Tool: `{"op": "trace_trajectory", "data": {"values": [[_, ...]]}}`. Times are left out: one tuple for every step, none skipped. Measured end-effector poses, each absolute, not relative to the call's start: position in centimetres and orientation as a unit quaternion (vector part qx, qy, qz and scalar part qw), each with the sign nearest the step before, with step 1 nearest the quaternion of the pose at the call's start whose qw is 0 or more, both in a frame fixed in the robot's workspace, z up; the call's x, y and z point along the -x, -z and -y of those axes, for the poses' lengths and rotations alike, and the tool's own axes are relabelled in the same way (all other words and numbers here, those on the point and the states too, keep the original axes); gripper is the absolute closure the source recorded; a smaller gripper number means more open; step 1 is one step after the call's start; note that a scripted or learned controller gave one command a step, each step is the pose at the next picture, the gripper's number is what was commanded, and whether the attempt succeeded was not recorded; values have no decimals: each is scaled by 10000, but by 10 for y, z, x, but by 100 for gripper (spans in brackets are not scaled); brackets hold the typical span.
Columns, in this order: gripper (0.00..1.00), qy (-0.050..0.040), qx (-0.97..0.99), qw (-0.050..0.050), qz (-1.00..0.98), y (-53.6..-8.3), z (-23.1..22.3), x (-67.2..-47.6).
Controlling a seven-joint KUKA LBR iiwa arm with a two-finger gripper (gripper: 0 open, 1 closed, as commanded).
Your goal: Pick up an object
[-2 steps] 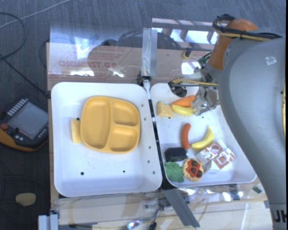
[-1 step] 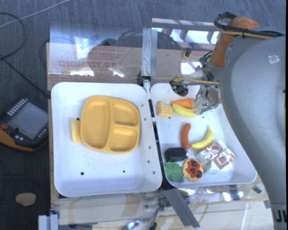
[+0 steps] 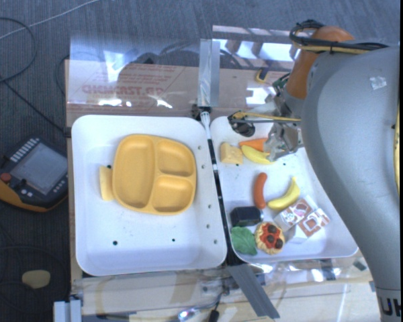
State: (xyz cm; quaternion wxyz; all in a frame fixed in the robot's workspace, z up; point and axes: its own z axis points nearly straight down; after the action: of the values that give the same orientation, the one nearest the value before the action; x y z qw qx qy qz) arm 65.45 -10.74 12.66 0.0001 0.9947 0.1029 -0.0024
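The jaws hung just above a small banana in the right bin; their spread could not be determined. Beside that banana lay a carrot and a cheese wedge

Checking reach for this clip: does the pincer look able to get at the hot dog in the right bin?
Probably yes. The hot dog lies uncovered on the right bin floor, apart from the banana beside it, with the pincer just beyond it.
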Motion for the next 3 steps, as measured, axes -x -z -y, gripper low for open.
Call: {"op": "trace_trajectory", "data": {"values": [[100,-98,-9947,39,-1025,-105,109,-658],[100,-119,-9949,74,-999,-104,105,-657],[100,-134,-9947,71,-1014,-116,105,-658]]}}
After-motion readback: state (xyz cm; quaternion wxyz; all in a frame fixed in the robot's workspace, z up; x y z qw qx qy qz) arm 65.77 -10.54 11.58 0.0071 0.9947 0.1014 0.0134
